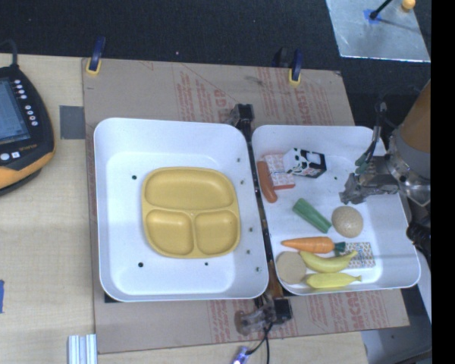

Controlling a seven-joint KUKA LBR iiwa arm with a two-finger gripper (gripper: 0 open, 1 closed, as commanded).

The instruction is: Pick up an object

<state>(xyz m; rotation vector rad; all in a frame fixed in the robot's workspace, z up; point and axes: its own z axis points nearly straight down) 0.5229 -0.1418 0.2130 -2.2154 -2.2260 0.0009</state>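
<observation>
- Overhead, at a slant, a bench carries two shallow white bins side by side; the right bin (387, 139) holds all the loose things a pick could target.
- Nearest the gripper lies a round tan potato-like ball (347, 220), just below and left of the fingertips, apart from them.
- Beside it, to the left, a green cucumber-like stick (311, 214) lies on a diagonal.
- Along the bin's lower edge a carrot (309, 244), a banana (327, 261), a second yellow piece (332, 280) and a flat tan disc (290, 266) crowd together, touching or overlapping; that clutter would likely make a clean grasp harder there.
- Toward the upper left of this bin sit a black-and-white carton (306, 162), a small red-and-white box (277, 170) and a reddish sausage (268, 182) against the wall.
- The gripper (358, 188) hangs over the bin's right part, reaching in from the right; nothing is visible between its fingers, and whether they are spread or closed cannot be told.
- The left bin (117, 146) carries a yellow divided tray (191, 211) at its middle, probably a place for sorted items.
- A handheld control pendant (11, 131) rests on the bench at far left, well apart from both bins.
</observation>
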